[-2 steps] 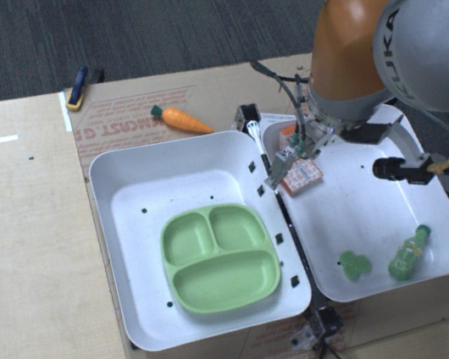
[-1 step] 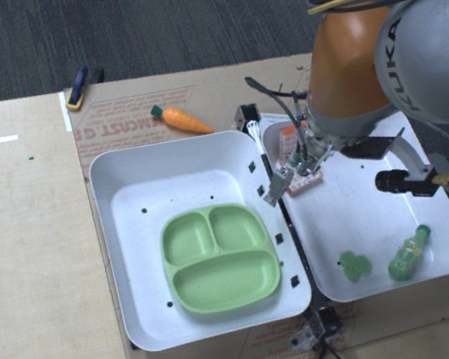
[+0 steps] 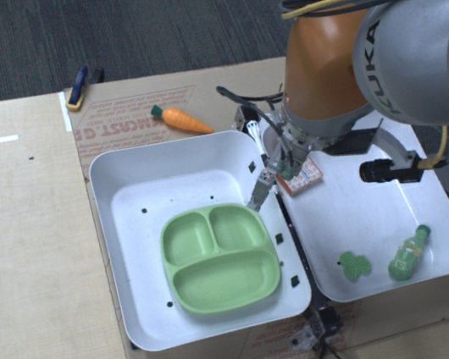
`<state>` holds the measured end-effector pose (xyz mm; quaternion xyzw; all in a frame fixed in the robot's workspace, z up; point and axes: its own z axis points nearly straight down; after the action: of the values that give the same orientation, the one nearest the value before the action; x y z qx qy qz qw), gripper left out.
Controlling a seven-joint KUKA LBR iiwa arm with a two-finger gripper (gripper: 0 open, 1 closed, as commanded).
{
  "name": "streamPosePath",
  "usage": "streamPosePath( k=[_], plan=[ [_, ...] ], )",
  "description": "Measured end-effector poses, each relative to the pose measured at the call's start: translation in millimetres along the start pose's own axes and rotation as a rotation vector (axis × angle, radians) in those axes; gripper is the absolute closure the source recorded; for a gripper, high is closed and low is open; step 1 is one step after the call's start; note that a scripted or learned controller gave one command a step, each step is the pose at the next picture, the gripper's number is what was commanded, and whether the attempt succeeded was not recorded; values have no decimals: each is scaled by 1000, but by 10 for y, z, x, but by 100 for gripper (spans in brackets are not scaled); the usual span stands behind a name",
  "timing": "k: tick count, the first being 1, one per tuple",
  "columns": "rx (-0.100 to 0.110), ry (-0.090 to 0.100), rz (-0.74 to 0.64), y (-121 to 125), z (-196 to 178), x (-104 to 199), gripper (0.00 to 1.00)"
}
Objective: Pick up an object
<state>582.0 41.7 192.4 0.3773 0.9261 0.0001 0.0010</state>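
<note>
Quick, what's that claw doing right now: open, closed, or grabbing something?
Claw: cannot be told; it sits low at the seam between the two bins, beside a small red-and-white item.

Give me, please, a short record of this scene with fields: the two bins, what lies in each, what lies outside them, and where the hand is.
left bin: holds a green divided plate
right bin: holds a green bottle, a small green toy and a small printed card or packet near its upper left corner
outside the bins: a toy carrot on the cardboard behind the left bin
hand: over the seam between the bins, beside the card
hand state: cannot tell, wrist hides it
</note>
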Motion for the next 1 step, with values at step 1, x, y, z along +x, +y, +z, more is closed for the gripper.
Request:
streamPosePath(
  k=[1],
  plan=[
    [0,1,-276,-585,-2,304,0]
  ],
)
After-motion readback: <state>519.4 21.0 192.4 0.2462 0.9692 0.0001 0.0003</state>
